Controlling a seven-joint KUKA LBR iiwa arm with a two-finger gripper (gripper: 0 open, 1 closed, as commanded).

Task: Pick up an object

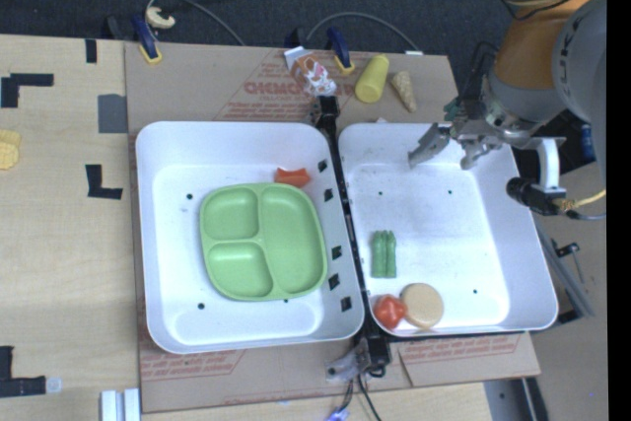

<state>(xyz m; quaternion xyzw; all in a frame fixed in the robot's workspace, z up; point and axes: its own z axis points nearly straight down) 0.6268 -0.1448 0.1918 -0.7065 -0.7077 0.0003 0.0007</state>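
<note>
1. The tool (449, 153) is seen above the far right corner of the right bin (513, 242), its fingers spread wide with nothing between them.
2. A green block (384, 253), a red piece (389, 312) and a tan disc (423, 304) lie in the right bin.
3. A green divided plate (263, 241) and an orange piece (292, 176) lie in the left bin (168, 212).

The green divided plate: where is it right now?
The green divided plate lies flat in the left bin, about mid-bin, with a small orange piece just beyond its upper right corner.
</note>
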